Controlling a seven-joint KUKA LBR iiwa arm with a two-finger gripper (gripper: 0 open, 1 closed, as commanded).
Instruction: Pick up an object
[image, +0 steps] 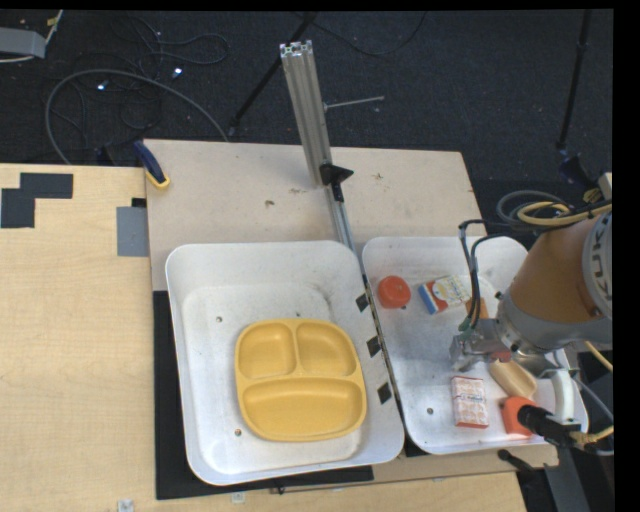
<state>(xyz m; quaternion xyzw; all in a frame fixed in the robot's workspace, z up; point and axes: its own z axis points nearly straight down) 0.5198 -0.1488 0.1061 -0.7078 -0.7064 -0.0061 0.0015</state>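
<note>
The right bin (420, 420) holds several small objects. An orange-red round piece (393, 292) lies near its back left, with a small colourful carton (443, 293) just to the right of it. A white and red box (468, 400) lies near the front, with a tan oblong piece (513, 378) and an orange piece (518, 414) at the front right. My gripper (470, 349) hangs low over the bin's middle, just behind the white and red box and left of the tan piece. The wrist hides what lies directly under it.
The left bin (200, 300) holds a yellow divided plate (298, 380). A metal post (310, 115) stands behind the bins, and black clips (372, 345) mark the shared wall between them. Cables lie on the dark floor behind the bench.
</note>
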